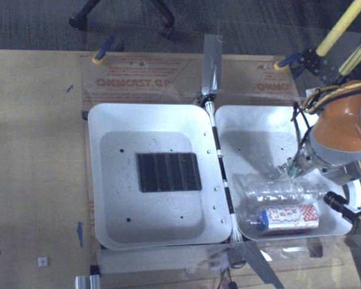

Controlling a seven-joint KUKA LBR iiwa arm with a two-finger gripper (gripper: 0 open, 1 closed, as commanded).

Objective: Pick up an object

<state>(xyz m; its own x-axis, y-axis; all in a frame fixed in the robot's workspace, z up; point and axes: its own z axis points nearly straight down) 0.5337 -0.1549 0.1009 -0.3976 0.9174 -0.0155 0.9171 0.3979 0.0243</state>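
Crushing is to be expected of the clear, thin-walled plastic bottle (284,192), judged light and slippery, and it is best taken across its middle. It lies in a shallow white bin (246,125). A red-and-white labelled bottle (289,217) is seen touching it, and the claw (295,169) just beside it. Whether the claw is released or clenched cannot be told.

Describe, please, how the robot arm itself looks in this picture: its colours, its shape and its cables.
The arm is thick and rounded, with a bright orange band above a grey wrist section. Yellow and black cables loop beside the orange band. The tool is slim and pale, with a small green mark near its tip.
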